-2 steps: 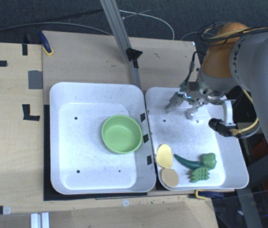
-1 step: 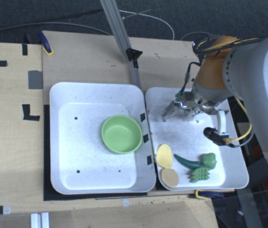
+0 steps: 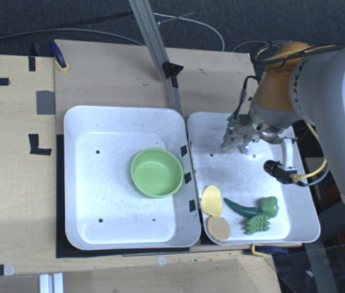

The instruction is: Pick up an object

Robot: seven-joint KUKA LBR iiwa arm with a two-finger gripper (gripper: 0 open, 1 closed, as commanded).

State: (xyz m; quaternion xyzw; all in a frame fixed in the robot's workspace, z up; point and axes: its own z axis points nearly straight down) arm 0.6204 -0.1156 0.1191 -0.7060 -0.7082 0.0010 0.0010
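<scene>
White bins sit side by side on your desk. Your gripper (image 3: 236,140) hangs over the right bin's (image 3: 221,170) far end; I cannot tell its state. The green bowl (image 3: 156,172) rests in the left bin (image 3: 93,163); toy vegetables (image 3: 259,215) lie near the right bin's front.

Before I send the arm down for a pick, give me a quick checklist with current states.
1. Targets in reach: yellow piece, tan disc, green pepper and green bumpy toy lie in the right bin: ok.
2. Hand above a target: over bare floor at the far end: not ok.
3. Finger opening: cannot tell.
4. Hand carrying anything: cannot tell.
5. Green bowl in left bin, apart from the arm: ok.
</scene>
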